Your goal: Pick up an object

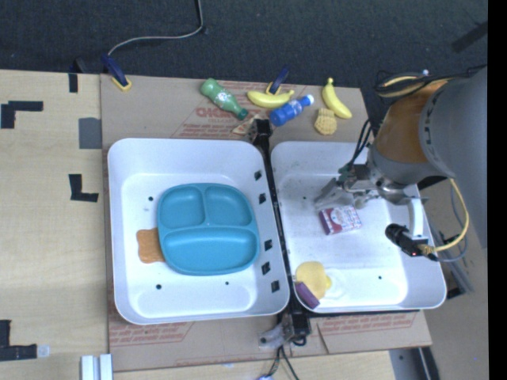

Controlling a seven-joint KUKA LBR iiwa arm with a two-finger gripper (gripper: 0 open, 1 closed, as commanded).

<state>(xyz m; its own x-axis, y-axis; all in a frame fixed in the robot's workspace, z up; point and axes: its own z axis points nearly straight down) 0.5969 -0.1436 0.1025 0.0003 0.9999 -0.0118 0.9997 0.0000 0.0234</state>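
We find a small pink-and-white packet (341,219) lying flat on the floor of the right bin (412,287), in its upper middle part. We judge this the likeliest target, since the gripper (339,195) sits just above it in the camera view, close to the packet's upper edge or touching it; which of the two we cannot tell. The fingers appear spread, one reaching left and one toward the packet, and nothing is seen between them. We therefore record the pick as not yet accomplished: the packet rests on the bin floor, and closing and lifting remain to be done.

Further out, a yellow and purple item (310,280) lies near the right bin's lower left corner, well apart from the gripper. The left bin (131,165) holds a blue divided plate (209,228) with an orange piece (147,245) just beside its left edge.
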